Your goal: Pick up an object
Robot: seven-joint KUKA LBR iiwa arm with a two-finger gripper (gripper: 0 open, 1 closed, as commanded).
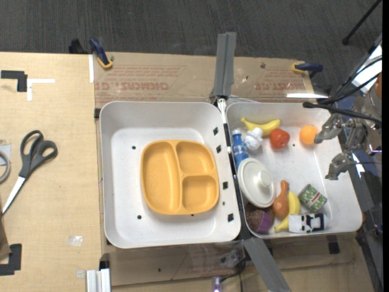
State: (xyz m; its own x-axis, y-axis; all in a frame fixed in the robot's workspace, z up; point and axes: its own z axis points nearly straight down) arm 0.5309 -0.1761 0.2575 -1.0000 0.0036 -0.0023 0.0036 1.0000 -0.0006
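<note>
Nearest the camera, along the front wall of the right bin (340,227), lie a purple object (262,221), a banana (290,210), a small black-and-white carton (307,222) and a green carton (312,197), all close together. A toy drumstick (281,201) leans between the banana and a white lidded bowl (257,182), touching both. Behind the bowl a blue-and-white bottle (239,148) lies against the divider. Farther back sit a second banana (261,125) with a small white toy (253,140) just beside it, a red tomato (279,139) and an orange (308,134), each loose on the bin floor and none of them grasped.

Over the right rim of that bin hangs the tool (336,148), its two metal fingers spread apart with nothing between them; the upper finger is near the orange but not touching it.

Across the divider, the left bin (115,181) carries a yellow three-compartment plate (180,176) at its middle.

On the table (55,90) to the left lie scissors (28,162), well apart from the bins. At the far edge, brown cardboard (158,81) sits under blue clamps (100,52).
</note>
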